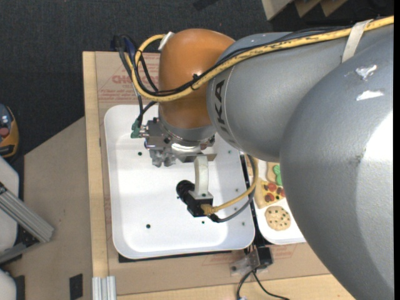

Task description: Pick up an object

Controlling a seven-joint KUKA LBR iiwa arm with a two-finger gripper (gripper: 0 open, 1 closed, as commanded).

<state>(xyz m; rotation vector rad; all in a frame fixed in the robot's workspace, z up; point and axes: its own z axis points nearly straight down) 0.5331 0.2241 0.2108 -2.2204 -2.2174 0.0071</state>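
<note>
My gripper hangs over the upper middle of the left white bin, under the orange wrist band. Nothing shows between it and the bin floor. In the right bin, a sliver of which shows beside the arm, lie a round tan cookie-like piece with dark dots and a flat piece with red and green spots. The grey arm covers most of that bin.
Both bins stand on a brown cardboard sheet on the bench. A narrow dark gap divides the bins. Small dark specks dot the left bin's floor. Dark carpet lies beyond the bench.
</note>
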